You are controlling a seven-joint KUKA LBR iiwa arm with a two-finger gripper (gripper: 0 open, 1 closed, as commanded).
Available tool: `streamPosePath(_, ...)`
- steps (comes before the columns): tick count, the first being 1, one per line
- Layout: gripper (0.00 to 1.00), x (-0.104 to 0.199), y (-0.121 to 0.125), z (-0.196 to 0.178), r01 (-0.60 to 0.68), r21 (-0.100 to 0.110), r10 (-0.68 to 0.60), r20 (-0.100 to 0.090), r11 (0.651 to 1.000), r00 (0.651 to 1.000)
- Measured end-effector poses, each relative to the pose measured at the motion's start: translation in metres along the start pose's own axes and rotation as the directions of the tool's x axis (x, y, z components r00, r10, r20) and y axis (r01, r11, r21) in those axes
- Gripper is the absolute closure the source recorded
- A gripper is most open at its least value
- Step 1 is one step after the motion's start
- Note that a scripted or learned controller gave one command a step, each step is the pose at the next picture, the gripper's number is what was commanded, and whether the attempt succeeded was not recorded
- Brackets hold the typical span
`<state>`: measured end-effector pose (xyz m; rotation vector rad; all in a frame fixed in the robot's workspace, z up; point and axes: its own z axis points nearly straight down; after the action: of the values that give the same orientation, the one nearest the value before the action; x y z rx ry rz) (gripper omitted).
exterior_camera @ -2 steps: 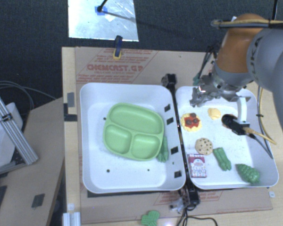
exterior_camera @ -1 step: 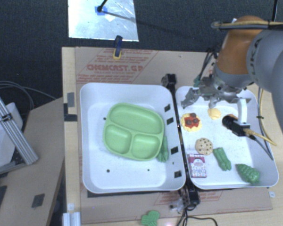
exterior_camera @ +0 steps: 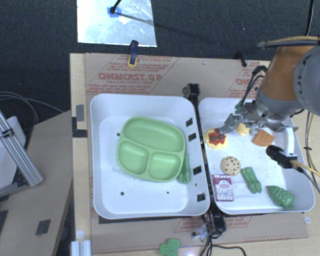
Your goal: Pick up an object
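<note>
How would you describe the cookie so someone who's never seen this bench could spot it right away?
Look in the right-hand white bin, the one the arm reaches into. Near its left wall, below the red and yellow toy and just above the small red packet, lies the cookie. It is the only round, tan piece with dark specks.

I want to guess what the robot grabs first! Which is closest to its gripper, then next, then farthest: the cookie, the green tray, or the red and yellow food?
From the gripper:
1. Red and yellow food, just beside it, right bin.
2. Cookie, lower in that bin.
3. Green tray, left bin.
</note>
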<state>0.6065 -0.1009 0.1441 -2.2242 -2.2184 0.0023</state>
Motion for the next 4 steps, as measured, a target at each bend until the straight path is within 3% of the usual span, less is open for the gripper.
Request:
streamPosePath(1, 0.00, -0.034, 0.065, 0.023, 0.006, -0.009, -0.006, 0.002, 1.000, 1.000)
streamPosePath(2, 0.00, -0.071, 0.062, 0.061, 0.001, -0.002, -0.001, 0.001, 1.000, 1.000)
streamPosePath(4, 0.00, -0.106, 0.063, -0.011, 0.003, -0.007, -0.003, 0.001, 1.000, 1.000)
